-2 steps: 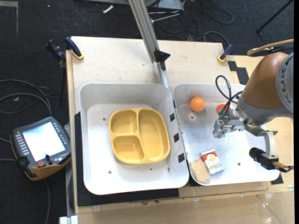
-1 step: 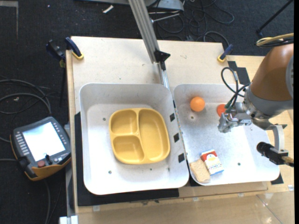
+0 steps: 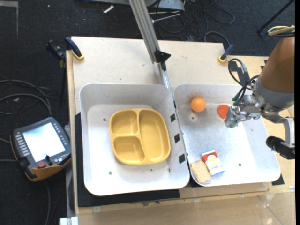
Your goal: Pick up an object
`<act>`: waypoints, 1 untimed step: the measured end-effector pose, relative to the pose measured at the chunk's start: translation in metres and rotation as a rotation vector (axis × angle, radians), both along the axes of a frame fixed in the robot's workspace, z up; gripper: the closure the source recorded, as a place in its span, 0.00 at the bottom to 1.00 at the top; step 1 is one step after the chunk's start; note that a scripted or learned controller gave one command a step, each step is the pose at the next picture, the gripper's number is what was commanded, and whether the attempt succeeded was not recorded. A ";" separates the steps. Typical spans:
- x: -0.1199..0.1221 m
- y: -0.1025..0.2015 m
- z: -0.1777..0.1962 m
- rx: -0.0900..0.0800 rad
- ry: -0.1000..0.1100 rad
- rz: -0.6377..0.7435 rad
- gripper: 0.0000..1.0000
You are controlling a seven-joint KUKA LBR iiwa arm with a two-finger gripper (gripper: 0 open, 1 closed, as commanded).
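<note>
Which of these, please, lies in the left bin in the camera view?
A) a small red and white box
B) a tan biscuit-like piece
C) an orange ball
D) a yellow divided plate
D: the yellow divided plate sits in the left bin, while the orange ball, small box and tan piece lie in the right bin.

A pale wooden table [image 3: 117, 60] stands on a dark carpeted floor [image 3: 33, 41]. Yellow-handled clamps [image 3: 75, 49] grip its far corners — a second one [image 3: 224, 55] sits at the far right. A slanted aluminium bar [image 3: 143, 20] rises from the table's middle. Black cables [image 3: 197, 13] tangle on the floor beyond, and a teach pendant [image 3: 40, 146] with a lit screen lies left of the table — more cables [image 3: 23, 97] loop near it.
</note>
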State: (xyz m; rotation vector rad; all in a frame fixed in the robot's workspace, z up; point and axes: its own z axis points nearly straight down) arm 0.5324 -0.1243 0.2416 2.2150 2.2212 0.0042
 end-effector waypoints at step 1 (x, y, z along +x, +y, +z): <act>0.002 0.000 0.052 0.000 -0.001 0.001 1.00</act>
